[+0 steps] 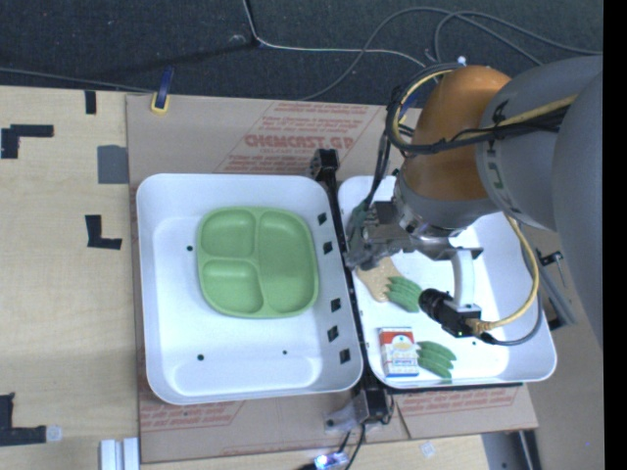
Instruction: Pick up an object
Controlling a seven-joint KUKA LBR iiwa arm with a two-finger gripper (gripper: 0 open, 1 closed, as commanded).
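Note:
My gripper (366, 246) hangs low over the left side of the right bin (529, 360), close to the wall between the two bins. Just below it lies a tan flat piece (375, 278), and a green ridged toy (404, 292) rests against that piece on its right. Nearer the front of the same bin sit a small red, white and blue box (398, 352) and a green pod-shaped toy (437, 358) beside it. The arm's grey and orange body hides the back of the right bin.
The left bin (167, 292) holds a light green divided plate (258, 261) near its middle. Both bins stand on a cardboard sheet (284, 135) on the wooden bench. Cables run along the dark strip at the back.

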